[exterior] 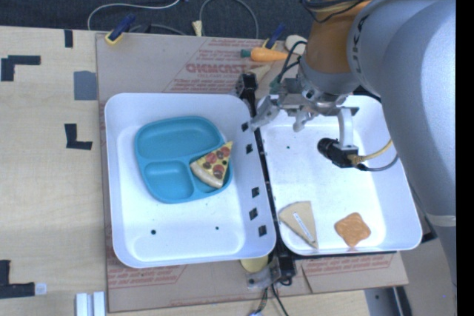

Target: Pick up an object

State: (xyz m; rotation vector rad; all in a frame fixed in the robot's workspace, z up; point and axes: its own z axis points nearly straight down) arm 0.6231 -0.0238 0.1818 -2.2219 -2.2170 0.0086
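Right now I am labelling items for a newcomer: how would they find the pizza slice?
Take the left bin, which holds a blue plate. The pizza slice lies on the plate's right edge. It alone has red dots on yellow; the tan wedge and orange square in the right bin have none.

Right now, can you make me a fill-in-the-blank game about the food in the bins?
The pizza slice lies on a ____ plate. That plate sits in the ____ bin of the picture. The square cracker lies in the ____ bin, beside a tan wedge.
Missing words: blue, left, right.
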